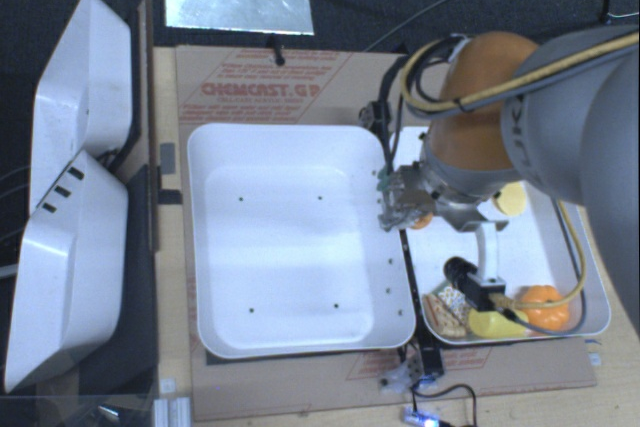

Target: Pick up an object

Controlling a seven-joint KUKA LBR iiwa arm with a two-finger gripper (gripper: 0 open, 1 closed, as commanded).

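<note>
Orange and yellow things crowd the right bin [596,310]: an orange fruit [545,305], a yellow piece [492,322], a packet [447,308] and a pale disc [511,199], all near the front and far walls, where loose goods likely slid. The left bin [290,235] has a bare white floor. The tool [405,205] hangs over the wall between the bins, with something small and orange [421,220] touching it; whether it is gripped, or how wide the tool stands, I cannot tell. Judging so, the pick is unproven.
</note>
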